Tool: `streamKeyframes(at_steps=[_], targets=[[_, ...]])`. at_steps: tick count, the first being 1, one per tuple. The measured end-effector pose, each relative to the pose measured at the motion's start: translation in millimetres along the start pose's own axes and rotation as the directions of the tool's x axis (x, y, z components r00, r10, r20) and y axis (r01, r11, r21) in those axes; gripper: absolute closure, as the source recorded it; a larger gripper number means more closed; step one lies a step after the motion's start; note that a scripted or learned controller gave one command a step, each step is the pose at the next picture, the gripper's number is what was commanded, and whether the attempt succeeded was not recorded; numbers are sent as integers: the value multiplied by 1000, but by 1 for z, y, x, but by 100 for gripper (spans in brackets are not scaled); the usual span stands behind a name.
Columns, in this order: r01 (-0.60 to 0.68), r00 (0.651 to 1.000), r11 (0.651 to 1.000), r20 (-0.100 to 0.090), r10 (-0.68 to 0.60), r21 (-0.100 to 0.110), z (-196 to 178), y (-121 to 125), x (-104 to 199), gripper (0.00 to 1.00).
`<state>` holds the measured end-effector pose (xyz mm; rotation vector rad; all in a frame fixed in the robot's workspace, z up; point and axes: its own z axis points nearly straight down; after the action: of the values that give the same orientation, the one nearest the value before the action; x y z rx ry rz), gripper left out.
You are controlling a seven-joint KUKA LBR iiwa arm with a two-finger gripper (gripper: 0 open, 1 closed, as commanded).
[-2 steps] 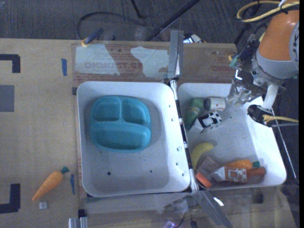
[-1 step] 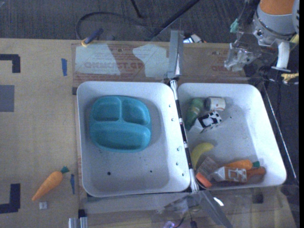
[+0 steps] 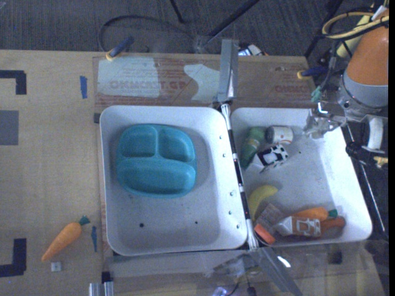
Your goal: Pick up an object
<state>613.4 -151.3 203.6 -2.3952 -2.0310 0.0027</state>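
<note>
White can (image 3: 279, 133) lying left of the claw (image 3: 319, 123), apart, claw's opening cannot be told

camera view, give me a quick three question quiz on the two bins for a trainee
1. True or false: the blue divided plate lies in the left bin.
2. Which thing lies outside both bins, on the bench? A) toy carrot B) yellow banana-shaped toy C) black-and-white toy cow
3. Fill in: the gripper hangs over the ____ bin's far edge.

Key
1. True
2. A; the banana toy and the cow both lie in the right bin.
3. right
</note>
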Motion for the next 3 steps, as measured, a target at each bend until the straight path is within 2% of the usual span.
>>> streamKeyframes(at_steps=[1,2,3], targets=[[-493,870,870,-4,493,-3,118,-54,-45,100],[-540,841,841,-7,540,-4,117,-53,45,100],[-393,919,919,0,393,0,20,-73,60,100]])
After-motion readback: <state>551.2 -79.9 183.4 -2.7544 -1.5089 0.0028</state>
